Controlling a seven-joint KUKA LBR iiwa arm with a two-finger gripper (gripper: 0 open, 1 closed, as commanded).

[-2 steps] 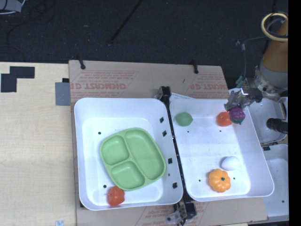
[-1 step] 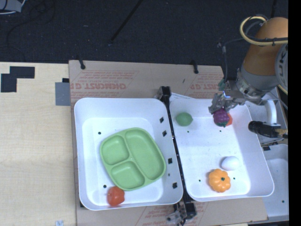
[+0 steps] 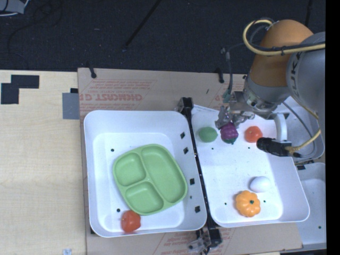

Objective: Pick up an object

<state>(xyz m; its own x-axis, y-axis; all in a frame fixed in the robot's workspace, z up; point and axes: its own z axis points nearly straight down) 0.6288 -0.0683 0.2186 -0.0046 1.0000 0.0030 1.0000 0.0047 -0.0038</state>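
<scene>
Now I'm over the purple object (image 3: 229, 133), near the far edge of the right bin (image 3: 289, 187).
The gripper (image 3: 231, 120) sits right above it; I cannot tell how its jaws stand. I'd come straight down, centred, keeping clear of the green piece (image 3: 207, 134) just beside it and the red one (image 3: 253, 134) nearby, then close firmly before lifting.

Green divided plate (image 3: 150, 179) in left bin (image 3: 101, 122); cardboard (image 3: 133, 92) beneath.
</scene>
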